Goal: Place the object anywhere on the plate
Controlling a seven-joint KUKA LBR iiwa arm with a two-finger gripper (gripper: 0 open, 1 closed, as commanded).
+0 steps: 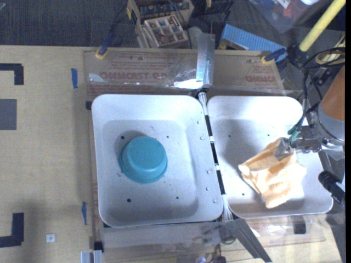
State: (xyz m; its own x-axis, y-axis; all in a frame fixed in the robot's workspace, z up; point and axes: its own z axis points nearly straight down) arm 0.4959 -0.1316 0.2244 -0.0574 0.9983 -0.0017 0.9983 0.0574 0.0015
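Crumpled orange cloth [274, 177] sags near your right bin's [241, 114] front edge, pinched by the gripper [286, 147]; round teal plate [143, 159] sits left.

A pale wood-grain bench [44, 163] fills the left and lower part of the view, marked with black tape corners [15, 73] and short blue tape strips [74, 77]. Beyond its far edge lies dark carpeted floor [60, 12], where a small wooden crate [160, 23] of compartments, a blue ridged panel [244, 39] and a yellow bar [328, 14] sit among clutter. Clear plastic sheeting with red lettering [142, 74] lies along the bench's far side, under even, shadowless light.
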